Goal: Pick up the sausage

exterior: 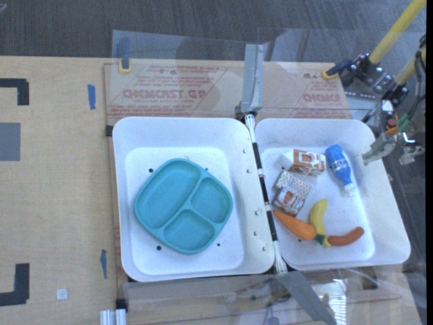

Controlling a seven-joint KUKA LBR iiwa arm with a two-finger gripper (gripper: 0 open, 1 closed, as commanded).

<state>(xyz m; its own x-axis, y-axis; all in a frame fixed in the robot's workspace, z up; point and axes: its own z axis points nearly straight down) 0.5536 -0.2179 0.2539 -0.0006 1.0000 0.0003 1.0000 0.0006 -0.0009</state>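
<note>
The sausage (346,236) is reddish-orange and lies near the front of the right bin (389,249). Its left end touches a yellow banana (318,213) and the green tip of a carrot (295,225). My gripper (392,154) hangs over the right bin's far right rim, well behind and to the right of the sausage. It is open, its two grey fingers spread apart with nothing between them.
In the right bin there are also a blue bottle (339,166) and two printed snack packets (308,161) (292,191). A teal divided plate (183,206) lies in the left bin (135,141). A yellow pole and clamps (369,66) stand at the back right.
</note>
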